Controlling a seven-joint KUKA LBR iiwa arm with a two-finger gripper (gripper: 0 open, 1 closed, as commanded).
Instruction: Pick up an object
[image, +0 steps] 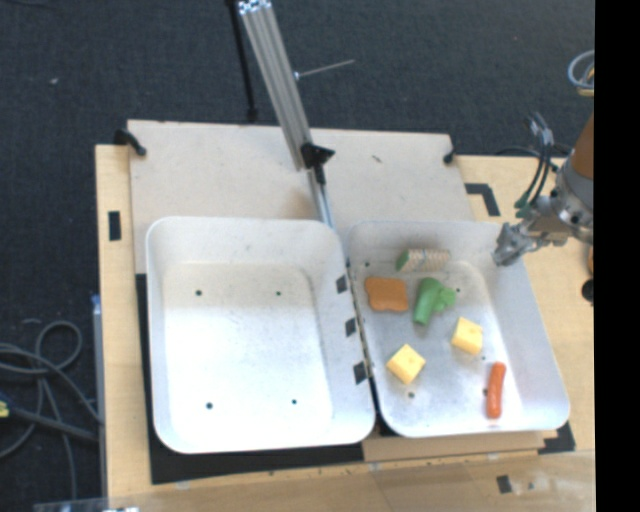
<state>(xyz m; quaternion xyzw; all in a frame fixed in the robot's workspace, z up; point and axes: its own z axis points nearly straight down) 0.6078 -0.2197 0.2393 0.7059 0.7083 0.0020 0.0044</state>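
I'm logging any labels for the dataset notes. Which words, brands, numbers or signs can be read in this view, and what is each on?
None: no readable text.
The black marks on the bench are plain tape pieces, not letters.
The toy pieces in the right bin, the left bin and the gripper carry no legible print.

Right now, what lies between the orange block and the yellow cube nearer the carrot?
In the camera view, the green piece lies between the orange block and that yellow cube.

Grey wrist (572, 200), dark cables (540, 170)
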